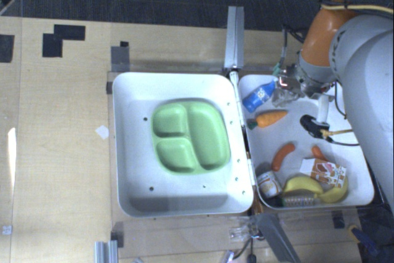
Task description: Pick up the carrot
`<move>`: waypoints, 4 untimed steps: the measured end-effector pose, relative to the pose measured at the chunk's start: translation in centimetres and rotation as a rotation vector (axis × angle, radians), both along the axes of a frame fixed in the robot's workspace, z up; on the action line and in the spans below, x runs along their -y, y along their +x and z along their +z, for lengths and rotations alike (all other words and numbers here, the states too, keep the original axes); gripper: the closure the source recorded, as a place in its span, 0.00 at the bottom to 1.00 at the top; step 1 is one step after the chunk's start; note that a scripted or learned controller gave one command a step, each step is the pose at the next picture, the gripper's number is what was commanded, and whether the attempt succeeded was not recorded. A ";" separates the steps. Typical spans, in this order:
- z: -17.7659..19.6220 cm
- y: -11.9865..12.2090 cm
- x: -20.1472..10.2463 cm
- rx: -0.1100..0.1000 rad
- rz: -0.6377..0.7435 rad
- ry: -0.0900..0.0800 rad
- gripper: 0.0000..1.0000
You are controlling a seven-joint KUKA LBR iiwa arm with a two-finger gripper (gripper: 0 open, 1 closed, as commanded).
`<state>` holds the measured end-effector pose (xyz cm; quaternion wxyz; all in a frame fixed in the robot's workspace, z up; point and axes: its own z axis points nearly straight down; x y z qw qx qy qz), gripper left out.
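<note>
Two bins sit on the counter (61,151). Near edge of right bin (363,185): banana (311,185). Farther: carrot (271,119), lying flat by the left wall. My gripper (287,93) hovers just beyond it; finger state cannot be determined.

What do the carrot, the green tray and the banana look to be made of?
Carrot: probably toy plastic, uniformly orange and smooth with a green tip. Green tray: likely molded plastic, matte, with three rounded compartments. Banana: probably plastic too, evenly yellow with a slight sheen, though real fruit can't be ruled out.
</note>
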<state>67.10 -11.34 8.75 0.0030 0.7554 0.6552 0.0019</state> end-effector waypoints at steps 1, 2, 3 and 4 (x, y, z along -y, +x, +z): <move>0.0 0.0 0.0 0.000 0.000 0.001 0.00; 0.2 -7.4 -0.3 0.002 0.056 0.002 0.00; 1.4 -7.1 -0.5 0.012 0.057 0.003 1.00; 9.9 -5.1 -6.2 0.000 0.378 0.000 1.00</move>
